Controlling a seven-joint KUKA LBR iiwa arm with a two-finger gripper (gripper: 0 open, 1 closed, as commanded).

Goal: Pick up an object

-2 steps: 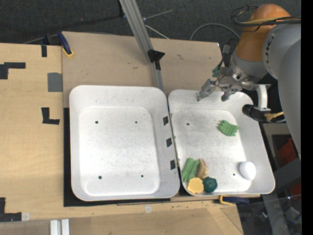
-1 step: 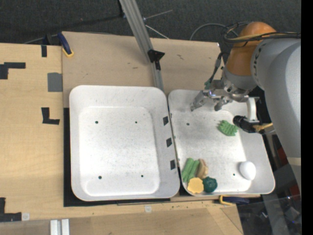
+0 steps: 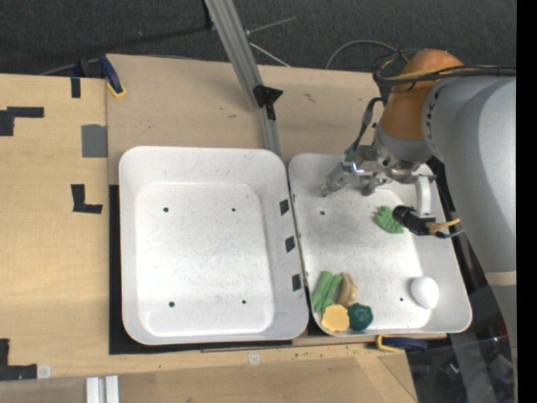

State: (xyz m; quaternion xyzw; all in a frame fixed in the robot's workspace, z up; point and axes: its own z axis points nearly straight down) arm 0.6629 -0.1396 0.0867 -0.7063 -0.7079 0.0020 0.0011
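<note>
The arm (image 3: 470, 141) leans in over the right bin (image 3: 336, 225), beside the left bin (image 3: 201, 242). Its gripper (image 3: 348, 177) hangs over that bin's far end with fingers spread, nothing between them. Just beside it lies a green toy (image 3: 388, 219). At the near edge sit a white egg (image 3: 424, 291), a green pod (image 3: 325, 290), a yellow piece (image 3: 335, 317) and a dark green lump (image 3: 360, 316).

Robotics lab, by the look: plywood worktop (image 3: 193, 107) w/ black tape marks (image 3: 80, 198), two white bins (image 3: 201, 162) set side by side, aluminium profile post (image 3: 239, 49) rising at a slant, loose cables (image 3: 361, 53) over dark carpet (image 3: 101, 11), industrial arm (image 3: 470, 133) at right.
</note>
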